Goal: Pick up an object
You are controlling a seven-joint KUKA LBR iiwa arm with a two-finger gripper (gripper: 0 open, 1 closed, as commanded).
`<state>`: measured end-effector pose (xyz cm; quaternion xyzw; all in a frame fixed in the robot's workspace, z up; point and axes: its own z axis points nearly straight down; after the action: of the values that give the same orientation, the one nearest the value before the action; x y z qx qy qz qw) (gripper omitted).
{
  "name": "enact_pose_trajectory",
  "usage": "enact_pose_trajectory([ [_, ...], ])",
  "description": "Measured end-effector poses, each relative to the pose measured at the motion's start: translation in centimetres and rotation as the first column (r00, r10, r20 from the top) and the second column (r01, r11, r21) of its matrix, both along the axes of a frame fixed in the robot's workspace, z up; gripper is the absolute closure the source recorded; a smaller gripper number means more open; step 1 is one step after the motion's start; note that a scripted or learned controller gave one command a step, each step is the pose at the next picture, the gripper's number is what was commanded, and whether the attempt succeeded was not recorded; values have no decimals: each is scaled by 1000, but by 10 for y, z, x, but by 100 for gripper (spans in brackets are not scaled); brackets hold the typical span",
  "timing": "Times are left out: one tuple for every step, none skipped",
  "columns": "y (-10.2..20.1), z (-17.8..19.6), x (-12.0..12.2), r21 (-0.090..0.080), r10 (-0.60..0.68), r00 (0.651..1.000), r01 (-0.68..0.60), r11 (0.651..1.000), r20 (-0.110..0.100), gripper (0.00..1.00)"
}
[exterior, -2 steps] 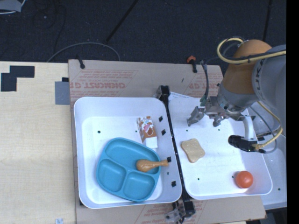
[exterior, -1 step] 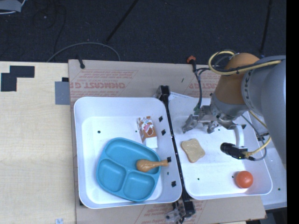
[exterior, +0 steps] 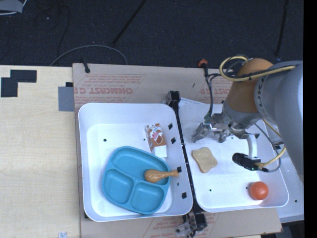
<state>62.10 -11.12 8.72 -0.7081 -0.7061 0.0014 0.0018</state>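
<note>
My gripper (exterior: pixel 210 135) hangs over the back half of the right bin (exterior: pixel 277 202), fingers spread and open with nothing between them. Just in front of it and below, a tan slice of toy bread (exterior: pixel 204 159) lies flat on the bin floor, apart from the fingertips. A red-orange ball (exterior: pixel 258 190) rests near the right bin's front right corner. In the left bin (exterior: pixel 91 133) a brown toy drumstick (exterior: pixel 158 174) lies on the right edge of a blue divided plate (exterior: pixel 131 182). Behind them lies a small red-and-white packet (exterior: pixel 155 135).
A black divider (exterior: pixel 181 148) runs between the two bins. A black fitting with a yellow cable (exterior: pixel 247 160) hangs from the arm, right of the bread. The grey arm and its orange band (exterior: pixel 250 86) cover the right bin's back right corner. A small white block (exterior: pixel 160 151) lies by the packet.
</note>
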Motion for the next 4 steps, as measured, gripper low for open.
enact_pose_trajectory([
  [-1, 10, 0, 0, -3, 1000, 3, 1000, -2, 100],
  [4, 54, 0, 0, 4, 1000, -4, 1000, 6, 100],
  [-3, 100, 6, -1, 2, 1000, -2, 1000, 5, 100],
  [0, 143, 9, -1, 4, 1000, -4, 1000, 7, 100],
])
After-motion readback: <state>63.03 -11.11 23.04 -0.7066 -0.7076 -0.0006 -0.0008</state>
